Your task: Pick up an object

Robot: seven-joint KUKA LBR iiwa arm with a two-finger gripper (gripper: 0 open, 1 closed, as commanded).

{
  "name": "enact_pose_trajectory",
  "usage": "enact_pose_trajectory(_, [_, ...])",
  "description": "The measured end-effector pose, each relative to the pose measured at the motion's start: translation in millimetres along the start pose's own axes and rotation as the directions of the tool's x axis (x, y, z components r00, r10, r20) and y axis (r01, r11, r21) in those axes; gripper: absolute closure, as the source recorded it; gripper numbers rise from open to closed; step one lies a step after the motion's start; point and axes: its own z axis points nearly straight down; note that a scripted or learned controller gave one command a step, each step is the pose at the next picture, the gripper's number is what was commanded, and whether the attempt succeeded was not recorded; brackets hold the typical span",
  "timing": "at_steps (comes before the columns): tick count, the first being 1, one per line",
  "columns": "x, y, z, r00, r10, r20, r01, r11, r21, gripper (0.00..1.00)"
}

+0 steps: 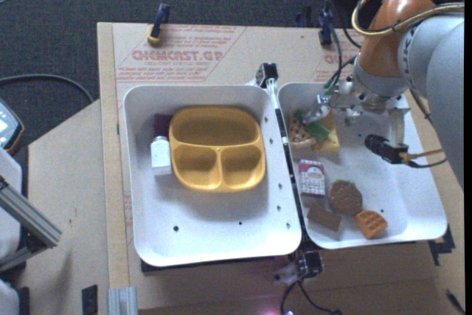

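Grey arm [442, 48]; orange band [391, 29] above the wrist; tan cable loops [369, 11]; metallic end effector [322, 108].

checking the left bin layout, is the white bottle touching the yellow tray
Touching. The camera view shows the white bottle pressed against the left edge of the yellow tray, no gap between them.

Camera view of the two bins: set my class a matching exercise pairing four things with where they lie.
Things:
1. yellow tray
2. white bottle
3. waffle
4. gripper

Places:
A. near corner of the right bin
B. far end of the right bin, over the food there
C. middle of the left bin
D. left bin, against the tray's left side

Pairs: 1-C, 2-D, 3-A, 4-B
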Motion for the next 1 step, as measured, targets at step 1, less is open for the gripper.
enact_pose_trajectory(1, [-1.2, 3.5, -16.8, 1.0, -0.001, 0.004, 0.001, 1.0, -0.013, 1.0])
